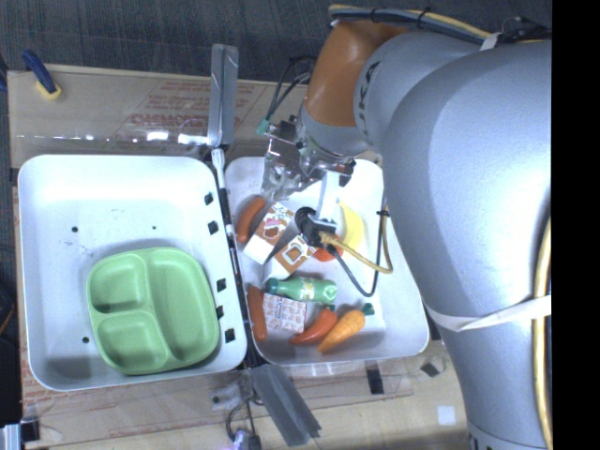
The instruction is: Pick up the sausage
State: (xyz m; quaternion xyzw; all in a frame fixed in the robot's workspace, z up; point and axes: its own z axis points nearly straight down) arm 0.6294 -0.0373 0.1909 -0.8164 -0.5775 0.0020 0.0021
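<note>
Hanging over the rear half of the right bin (398, 331), low among the clutter, on the grey arm (469, 186) with its orange band: end effector (298, 187). Cannot tell whether open or closed; too tangled with cables and dark parts at the wrist to read. Nothing seen gripped.

Lying in the same right bin, near its back left corner and close to the dividing wall: sausage (251, 216), orange-brown, tilted along a diagonal. Sits just left of and slightly below the end effector, close to it; cannot tell whether touched. Rests against a small white carton (273, 225) on its right side.

Crowding the rest of that bin: a second small carton (293, 254) near the middle, a red round item (324, 254) beside it, a yellow banana (352, 225) toward the right wall, a green bottle (302, 289) lying on its side, a printed snack packet (284, 315) just in front of the bottle, a red chilli (315, 326) and a carrot (343, 329) side by side at the front. Pressed along the left wall at the front: another orange-brown link (256, 312).

Resting in the left bin (56, 186), toward its front: a green divided plate (150, 309) with three compartments.

Showing behind both bins: wooden bench (122, 97), with a blue-and-yellow object (41, 74) at its far left corner.
</note>
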